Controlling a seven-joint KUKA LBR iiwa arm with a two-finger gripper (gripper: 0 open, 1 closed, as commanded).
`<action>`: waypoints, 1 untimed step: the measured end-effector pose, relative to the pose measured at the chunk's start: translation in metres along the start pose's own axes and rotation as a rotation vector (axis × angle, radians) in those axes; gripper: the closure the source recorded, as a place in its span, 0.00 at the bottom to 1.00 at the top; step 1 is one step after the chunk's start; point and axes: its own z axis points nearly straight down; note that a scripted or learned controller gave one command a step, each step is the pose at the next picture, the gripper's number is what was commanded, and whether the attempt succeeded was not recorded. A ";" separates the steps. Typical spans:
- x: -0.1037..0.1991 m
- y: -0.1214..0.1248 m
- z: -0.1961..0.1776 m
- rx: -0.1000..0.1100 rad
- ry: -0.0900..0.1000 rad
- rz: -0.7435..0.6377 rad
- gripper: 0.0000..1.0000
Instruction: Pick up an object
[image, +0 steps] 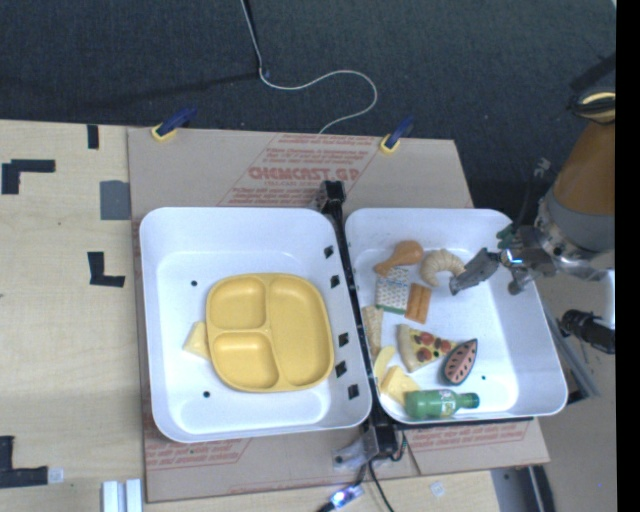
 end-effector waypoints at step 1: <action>0.000 0.003 -0.008 -0.013 -0.003 -0.004 0.00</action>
